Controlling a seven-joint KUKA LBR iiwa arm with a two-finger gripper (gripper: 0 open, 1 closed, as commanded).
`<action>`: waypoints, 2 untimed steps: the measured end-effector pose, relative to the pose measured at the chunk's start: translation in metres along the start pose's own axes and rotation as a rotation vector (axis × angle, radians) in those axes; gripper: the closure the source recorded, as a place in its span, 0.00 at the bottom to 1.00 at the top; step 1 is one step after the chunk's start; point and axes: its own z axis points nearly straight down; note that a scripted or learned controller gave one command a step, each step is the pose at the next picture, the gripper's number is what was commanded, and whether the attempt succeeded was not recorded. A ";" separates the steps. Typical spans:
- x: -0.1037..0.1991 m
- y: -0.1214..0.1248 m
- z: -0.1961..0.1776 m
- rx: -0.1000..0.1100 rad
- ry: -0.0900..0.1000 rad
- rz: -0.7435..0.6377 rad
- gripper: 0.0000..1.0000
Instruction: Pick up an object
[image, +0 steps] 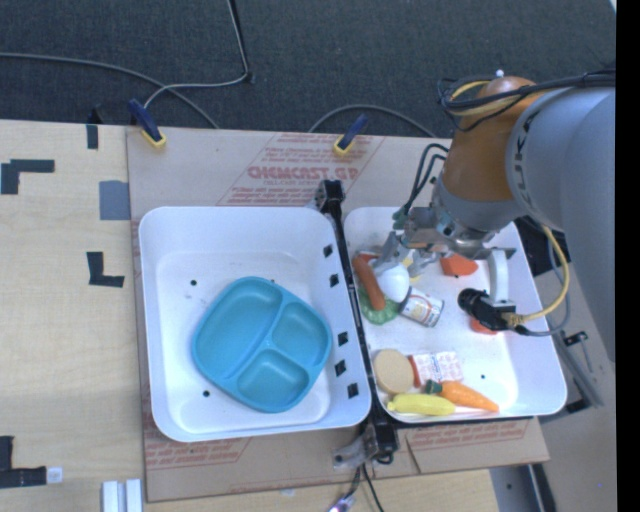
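My gripper (405, 258) hangs over the upper left part of the right bin (540, 370), and its fingers (387, 249) stand open. Just beneath them lies a white egg-shaped object (394, 283), with nothing held between the fingers. An orange sausage-like piece (369, 285) lies to the egg's left, against the bin wall. A green piece (380, 313) sits below the egg, and a small can (423, 309) lies on its side to the right. An orange-red piece (461, 265) lies right of the gripper.
The left bin (170, 240) holds a blue divided plate (262, 343). Along the right bin's front lie a round tan biscuit (394, 372), a white and red packet (438, 365), a carrot (467, 397) and a yellow banana (421, 404).
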 end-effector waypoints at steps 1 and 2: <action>0.055 -0.037 -0.003 -0.009 -0.003 0.002 1.00; 0.067 -0.049 -0.020 -0.001 0.000 0.000 1.00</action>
